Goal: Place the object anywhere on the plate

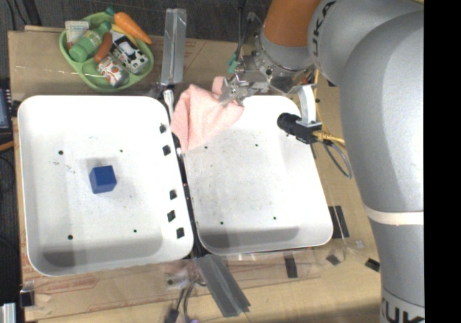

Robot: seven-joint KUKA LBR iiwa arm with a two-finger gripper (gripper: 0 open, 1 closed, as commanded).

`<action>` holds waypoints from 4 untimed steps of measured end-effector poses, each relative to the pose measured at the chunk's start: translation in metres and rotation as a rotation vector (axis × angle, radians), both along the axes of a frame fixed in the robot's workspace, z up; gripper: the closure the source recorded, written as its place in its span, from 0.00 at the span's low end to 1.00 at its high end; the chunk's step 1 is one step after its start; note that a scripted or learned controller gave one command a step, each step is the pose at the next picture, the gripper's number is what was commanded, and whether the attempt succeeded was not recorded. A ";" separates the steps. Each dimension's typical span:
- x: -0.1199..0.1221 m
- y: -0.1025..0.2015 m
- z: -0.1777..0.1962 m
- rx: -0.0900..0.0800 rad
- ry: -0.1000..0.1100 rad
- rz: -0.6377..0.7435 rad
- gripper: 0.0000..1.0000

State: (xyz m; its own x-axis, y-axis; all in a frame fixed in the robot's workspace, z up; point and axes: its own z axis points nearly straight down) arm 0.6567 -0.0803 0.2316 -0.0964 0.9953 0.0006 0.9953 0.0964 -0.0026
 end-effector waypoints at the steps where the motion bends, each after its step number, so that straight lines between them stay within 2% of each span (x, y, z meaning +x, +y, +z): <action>1: -0.009 0.043 -0.008 0.000 0.003 0.405 1.00; 2: -0.017 0.093 -0.016 0.001 0.003 0.810 1.00; 3: -0.011 0.143 -0.012 -0.001 -0.004 1.213 1.00; 4: -0.015 0.188 -0.015 0.000 -0.005 1.478 1.00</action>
